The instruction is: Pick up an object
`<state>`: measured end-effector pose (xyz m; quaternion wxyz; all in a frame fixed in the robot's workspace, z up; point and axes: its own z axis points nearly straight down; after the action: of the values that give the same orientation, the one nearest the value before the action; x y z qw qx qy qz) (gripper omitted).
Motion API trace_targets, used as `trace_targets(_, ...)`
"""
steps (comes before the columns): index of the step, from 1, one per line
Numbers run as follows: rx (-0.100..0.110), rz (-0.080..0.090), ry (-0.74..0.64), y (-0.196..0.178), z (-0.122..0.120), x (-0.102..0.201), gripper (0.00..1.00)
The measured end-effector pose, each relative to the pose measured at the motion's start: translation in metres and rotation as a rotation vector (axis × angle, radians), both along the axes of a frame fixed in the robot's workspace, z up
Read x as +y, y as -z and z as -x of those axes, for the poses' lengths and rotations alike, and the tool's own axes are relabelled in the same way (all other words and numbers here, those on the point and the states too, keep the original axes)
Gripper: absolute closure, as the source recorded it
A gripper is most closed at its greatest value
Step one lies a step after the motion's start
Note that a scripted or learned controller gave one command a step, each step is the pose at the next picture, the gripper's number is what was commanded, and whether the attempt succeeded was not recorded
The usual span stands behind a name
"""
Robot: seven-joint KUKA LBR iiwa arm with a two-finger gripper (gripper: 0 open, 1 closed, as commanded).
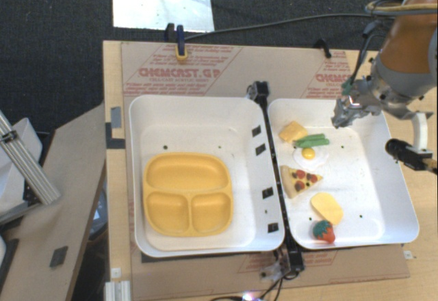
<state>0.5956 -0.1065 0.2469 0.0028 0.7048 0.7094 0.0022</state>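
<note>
We take the black divider (272,169) between the two white bins as our landmark. To its left lies the left bin (147,128), and in it we see a yellow compartment tray (187,191) with one wide section at the far side and two smaller ones nearer the camera; it sits toward the near half of that bin, close to the divider but apart from it.

To the right of the divider lies the right bin (383,204), which holds the toy foods. Nearest the divider is a pizza slice (300,180), almost touching it. Beyond that, further from the camera, a fried egg (308,153) lies with a green bean pod (313,140) touching its far edge, and a yellow cheese-like wedge (292,131) just beside the pod on the divider's side. Nearer the camera, a yellow oval piece (327,207) lies right of the pizza, and a strawberry (324,231) sits just beside it at the bin's near rim.

The pincer (343,118) hangs over the far part of the right bin, right of the bean pod and apart from it. We see nothing between its tips, and we cannot tell whether it is released or clenched. The bins rest on a cardboard sheet (205,67) on the surface.
</note>
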Motion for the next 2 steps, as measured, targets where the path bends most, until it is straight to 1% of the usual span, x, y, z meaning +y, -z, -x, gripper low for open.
trace_targets(1,0.004,-0.003,-0.002,-0.004,-0.001,0.047,1.0)
trace_targets(2,0.005,-0.003,-0.004,0.004,-0.011,0.104,1.0)
